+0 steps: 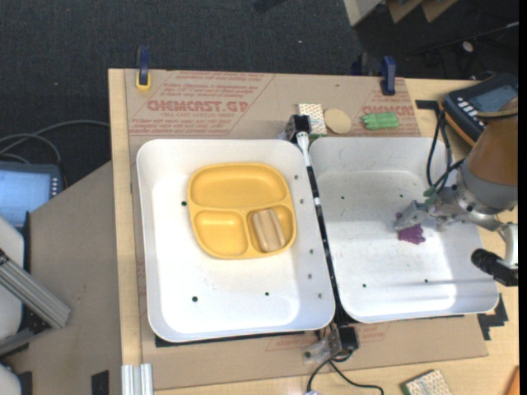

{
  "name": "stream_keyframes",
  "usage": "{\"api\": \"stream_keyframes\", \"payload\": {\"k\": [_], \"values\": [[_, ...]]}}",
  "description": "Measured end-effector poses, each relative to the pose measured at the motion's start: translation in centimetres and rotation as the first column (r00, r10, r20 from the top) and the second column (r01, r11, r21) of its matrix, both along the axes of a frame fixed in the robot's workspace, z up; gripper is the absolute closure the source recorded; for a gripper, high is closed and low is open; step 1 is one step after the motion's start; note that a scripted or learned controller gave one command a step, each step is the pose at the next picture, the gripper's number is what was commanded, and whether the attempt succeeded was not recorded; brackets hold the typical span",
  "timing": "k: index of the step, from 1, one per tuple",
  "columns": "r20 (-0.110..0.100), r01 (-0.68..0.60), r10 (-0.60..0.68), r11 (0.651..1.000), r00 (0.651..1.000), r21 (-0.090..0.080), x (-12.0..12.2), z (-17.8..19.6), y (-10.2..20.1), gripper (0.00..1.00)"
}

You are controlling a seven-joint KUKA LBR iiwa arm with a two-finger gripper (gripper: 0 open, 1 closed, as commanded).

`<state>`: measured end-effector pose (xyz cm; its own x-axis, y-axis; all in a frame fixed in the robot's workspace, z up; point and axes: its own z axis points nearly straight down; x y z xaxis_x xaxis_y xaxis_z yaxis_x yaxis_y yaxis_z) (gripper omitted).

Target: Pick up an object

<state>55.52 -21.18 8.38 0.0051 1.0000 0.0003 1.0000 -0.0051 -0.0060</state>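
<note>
Purple object (412, 234): small, irregular in outline, lying on the floor of the right bin (370, 286), toward that bin's right half and about midway between its far and near walls.

Hand (409, 217): grey, reaching in from the right on the arm (494, 167), lowered into the right bin directly over the purple object. Its tip meets or overlaps the object's upper edge; whether the fingers are spread or closed, and whether the object lies between them, cannot be told from this angle.

Right bin: shallow, white, with a few dark specks on its floor.

Left bin (173, 286): shallow, white, set edge to edge with the right bin. Holds a yellow divided tray (222, 189) with one long compartment at the far side and two smaller ones at the near side. A tan block (266, 230) lies in the near right compartment.

Surface (198, 105): brown board under both bins, printed in red with repeated lettering; the largest line appears to read "CHEMCAST G.P", the smaller lines too fine to read. Similar red print shows near the far right corner, partly covered.

On the board beyond the bins: a round tan item (338, 121), a green item (380, 122) just to its right, and two blue clamps (144, 67) at the far edge.
</note>
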Motion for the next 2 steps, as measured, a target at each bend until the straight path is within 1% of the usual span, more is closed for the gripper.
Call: {"api": "stream_keyframes", "payload": {"k": [1,2], "values": [[0.008,-0.004,0.004,1.000,1.000,-0.001,0.4,1.1,0.3,1.00],[0.011,-0.015,0.015,1.000,1.000,0.002,4.4,0.0,9.6,1.00]]}}
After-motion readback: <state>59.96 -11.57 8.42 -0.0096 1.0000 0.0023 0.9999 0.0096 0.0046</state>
